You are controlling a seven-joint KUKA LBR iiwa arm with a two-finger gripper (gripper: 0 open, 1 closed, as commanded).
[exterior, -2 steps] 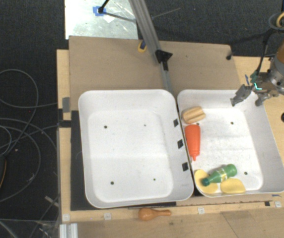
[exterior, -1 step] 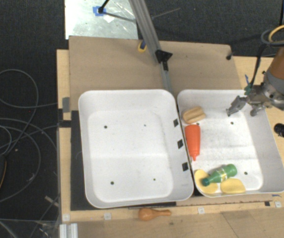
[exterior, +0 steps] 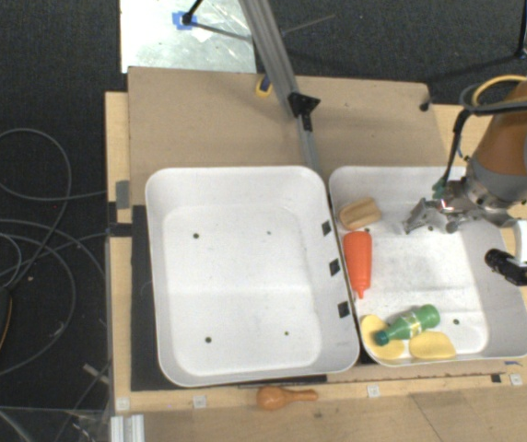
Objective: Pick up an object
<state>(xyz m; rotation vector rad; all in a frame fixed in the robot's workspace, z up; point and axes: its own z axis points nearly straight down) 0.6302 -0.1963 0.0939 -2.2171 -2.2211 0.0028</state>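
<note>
We see the gripper (exterior: pixel 427 216) over the right bin (exterior: pixel 503 325), fingers slightly parted and holding nothing. Nearest lies the tan block (exterior: pixel 359 214), apart from the fingertips, beside the orange carrot (exterior: pixel 358 260).

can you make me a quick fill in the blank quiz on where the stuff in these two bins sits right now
1. The orange carrot lies in the ____ bin, along its left wall.
2. The green bottle rests near the bin's ____ edge, between two yellow pieces.
3. The tan block lies just ____ the carrot in the view.
4. The pincer is above the right bin, while the left bin has ____ black dots on its floor.

Missing words: right; front; above; four
</note>
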